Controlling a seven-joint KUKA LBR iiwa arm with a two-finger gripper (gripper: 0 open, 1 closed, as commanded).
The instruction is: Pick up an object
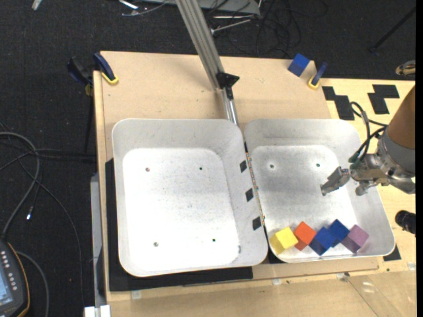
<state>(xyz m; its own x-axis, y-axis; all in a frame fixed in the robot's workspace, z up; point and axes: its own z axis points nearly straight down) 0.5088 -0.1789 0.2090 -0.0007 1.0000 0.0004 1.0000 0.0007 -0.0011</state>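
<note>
Nearest the camera, four blocks are sitting in a row along the front wall of the right bin [370, 207]: yellow block [285, 239], orange block [305, 234], blue block [330, 236], purple block [357, 237]. Farther back, we are hovering our gripper [348, 179], fingers apart with nothing between them. We are judging that no pick is made yet; descending, closing and lifting are all remaining.

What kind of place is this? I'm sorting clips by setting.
Probably a robotics lab or test cell. A wooden bench clamped at its corners carries two white bins, the right one holding coloured blocks. A robot arm's claw hangs above them, and cables trail over dark carpet.
</note>
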